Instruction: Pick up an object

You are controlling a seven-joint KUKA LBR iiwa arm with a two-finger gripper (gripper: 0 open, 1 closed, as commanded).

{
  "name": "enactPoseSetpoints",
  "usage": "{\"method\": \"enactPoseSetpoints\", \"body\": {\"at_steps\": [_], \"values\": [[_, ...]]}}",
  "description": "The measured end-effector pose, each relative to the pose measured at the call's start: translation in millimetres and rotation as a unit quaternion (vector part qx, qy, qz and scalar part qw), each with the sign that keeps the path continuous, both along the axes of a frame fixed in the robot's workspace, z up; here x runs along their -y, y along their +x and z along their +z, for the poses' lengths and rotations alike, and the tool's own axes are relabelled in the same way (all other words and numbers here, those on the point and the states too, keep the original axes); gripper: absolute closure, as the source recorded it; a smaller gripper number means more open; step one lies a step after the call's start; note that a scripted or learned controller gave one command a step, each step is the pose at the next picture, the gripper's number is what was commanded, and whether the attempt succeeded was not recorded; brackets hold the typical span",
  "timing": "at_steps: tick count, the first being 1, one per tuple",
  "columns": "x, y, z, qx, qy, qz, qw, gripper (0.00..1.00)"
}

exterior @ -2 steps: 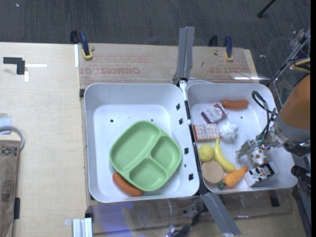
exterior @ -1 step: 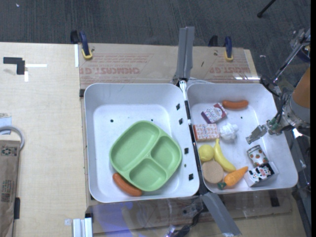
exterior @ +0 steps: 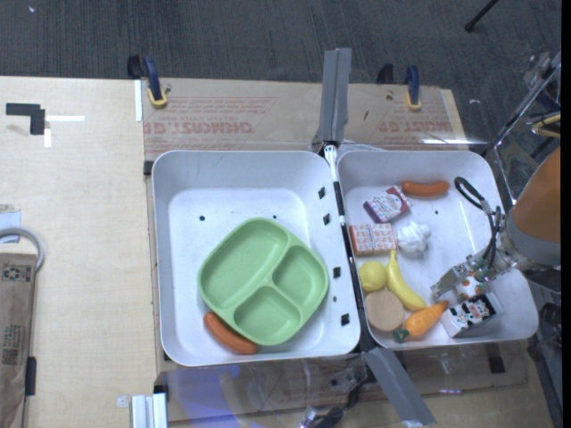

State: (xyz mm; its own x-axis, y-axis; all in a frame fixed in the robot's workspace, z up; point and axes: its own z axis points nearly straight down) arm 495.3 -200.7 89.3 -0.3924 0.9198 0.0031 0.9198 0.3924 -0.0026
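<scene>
My gripper (exterior: 459, 283) is low inside the right bin (exterior: 428, 160), near its right side, on the arm with the orange band (exterior: 546, 205). It hangs just above and right of a toy carrot (exterior: 423, 320) and beside a small white printed packet (exterior: 469, 314). A banana (exterior: 403, 284), a lemon (exterior: 372, 275) and a round tan bun (exterior: 385, 310) lie to the gripper's left. Nothing is visibly held.
Further back in the right bin are a sausage (exterior: 425, 187), a pink carton (exterior: 386, 205), a cracker box (exterior: 372, 238), a white crumpled lump (exterior: 412, 236) and a black cable loop (exterior: 469, 192). The left bin (exterior: 178, 239) holds a green divided plate (exterior: 263, 280) and an orange sausage (exterior: 229, 334).
</scene>
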Motion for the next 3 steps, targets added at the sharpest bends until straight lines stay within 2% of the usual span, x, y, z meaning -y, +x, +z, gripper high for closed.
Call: {"method": "enactPoseSetpoints", "body": {"at_steps": [1,2,3], "values": [[-84.2,-17.5,0.3,0.0,-0.0002,0.043,0.9991,0.0],[-84.2,-14.8,8.4,0.002,0.0003,0.042,0.9991,1.0],[-159.4,38.0,99.8,0.0,-0.002,-0.103,0.9946,1.0]]}}
